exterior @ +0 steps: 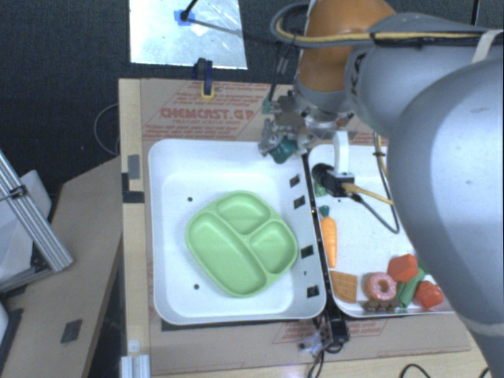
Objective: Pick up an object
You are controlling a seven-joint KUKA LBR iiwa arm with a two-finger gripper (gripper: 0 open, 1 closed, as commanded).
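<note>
Camera view: our hand (277, 144) above bins' divider, grip state unclear. Approach step; next we descend onto carrot (329, 241).

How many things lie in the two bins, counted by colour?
Green: 2, the divided plate and a toy vegetable
Orange: 2, the carrot and a cracker
Red: 2 toy pieces
Pink: 1 doughnut
Total: 7

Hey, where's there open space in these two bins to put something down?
Left bin: bare floor along its left wall and far edge, around the green divided plate. Right bin: bare middle beyond the carrot; crowded near corner with donut and toys.
</note>
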